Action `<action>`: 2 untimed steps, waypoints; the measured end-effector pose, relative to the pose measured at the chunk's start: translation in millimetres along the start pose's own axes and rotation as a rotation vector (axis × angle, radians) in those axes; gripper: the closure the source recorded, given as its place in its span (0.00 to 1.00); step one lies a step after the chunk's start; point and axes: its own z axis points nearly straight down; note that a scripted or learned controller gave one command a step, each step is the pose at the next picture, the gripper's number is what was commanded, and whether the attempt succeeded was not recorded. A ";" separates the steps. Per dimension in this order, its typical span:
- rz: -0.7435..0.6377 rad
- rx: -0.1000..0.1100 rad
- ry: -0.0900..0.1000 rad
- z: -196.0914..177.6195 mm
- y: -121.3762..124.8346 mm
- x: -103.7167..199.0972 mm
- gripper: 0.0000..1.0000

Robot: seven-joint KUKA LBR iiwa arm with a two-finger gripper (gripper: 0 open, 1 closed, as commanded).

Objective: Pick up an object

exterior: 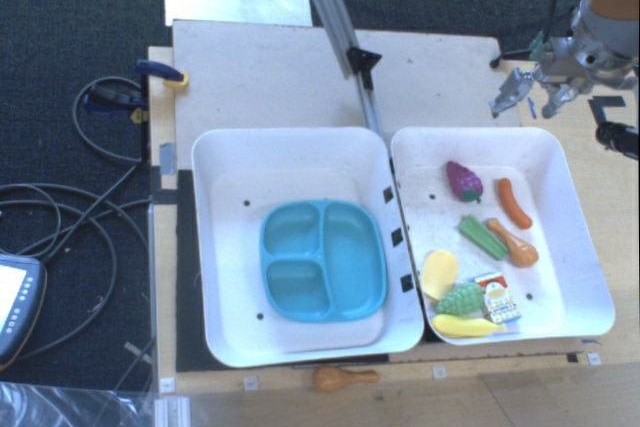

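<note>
The right bin holds several toy foods: a purple eggplant, an orange-red sausage, a green pod, an orange drumstick, a pale yellow piece, a green bumpy fruit, a yellow banana and a small printed box. My gripper hangs above the bin's far rim at the upper right, open, with nothing between its fingers. It is well clear of all the toys.
The left bin holds a teal divided plate. A grey pole slants down to the seam between the bins. An orange toy lies on the bench in front of the bins. Cables and a blue clamp lie at left.
</note>
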 end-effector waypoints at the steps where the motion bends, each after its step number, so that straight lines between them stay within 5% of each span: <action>1: 0.000 0.000 -0.001 -0.1 -0.1 -0.3 0.00; 2: 0.006 0.004 0.000 45.0 -1.9 -8.3 0.00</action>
